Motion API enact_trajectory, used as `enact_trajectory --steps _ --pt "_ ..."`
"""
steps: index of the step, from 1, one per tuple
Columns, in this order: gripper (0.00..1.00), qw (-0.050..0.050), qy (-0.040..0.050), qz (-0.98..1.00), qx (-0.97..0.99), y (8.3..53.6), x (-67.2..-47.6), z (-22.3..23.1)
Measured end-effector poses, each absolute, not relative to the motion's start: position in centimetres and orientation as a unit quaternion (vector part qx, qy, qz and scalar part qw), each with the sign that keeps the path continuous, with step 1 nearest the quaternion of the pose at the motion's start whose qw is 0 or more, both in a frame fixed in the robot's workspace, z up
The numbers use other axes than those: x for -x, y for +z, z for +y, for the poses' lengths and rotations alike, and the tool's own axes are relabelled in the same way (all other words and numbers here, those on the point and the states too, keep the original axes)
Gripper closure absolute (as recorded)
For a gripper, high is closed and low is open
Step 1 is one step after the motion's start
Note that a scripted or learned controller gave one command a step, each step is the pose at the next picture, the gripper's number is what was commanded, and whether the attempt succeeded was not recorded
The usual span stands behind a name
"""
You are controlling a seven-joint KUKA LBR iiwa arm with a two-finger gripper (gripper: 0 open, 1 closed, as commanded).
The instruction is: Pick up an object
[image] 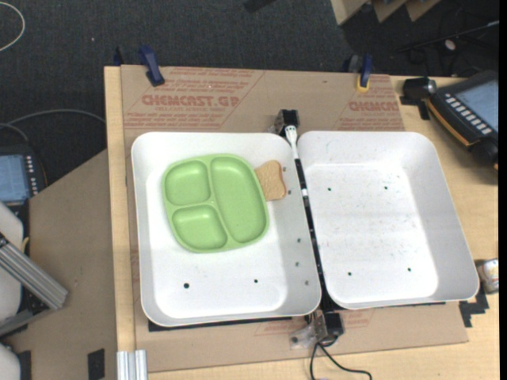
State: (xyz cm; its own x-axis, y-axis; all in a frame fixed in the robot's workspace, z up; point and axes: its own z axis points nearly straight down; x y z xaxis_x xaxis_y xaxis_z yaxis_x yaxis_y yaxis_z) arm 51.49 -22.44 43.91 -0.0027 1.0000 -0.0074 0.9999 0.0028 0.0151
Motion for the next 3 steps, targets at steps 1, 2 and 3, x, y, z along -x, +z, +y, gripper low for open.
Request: enact_trajectory --steps 1,2,3 --pt "1.00 -0.004 -0.0016 0.707 -0.708 35.7 -47.7 -20.3" --pt "1.00 0.008 0.0026 0.708 -0.706 46.5 -52.1 -22.5" --pt "1.00 -0.004 -0.0017 0.707 -0.707 37.8 -48.5 -19.9"
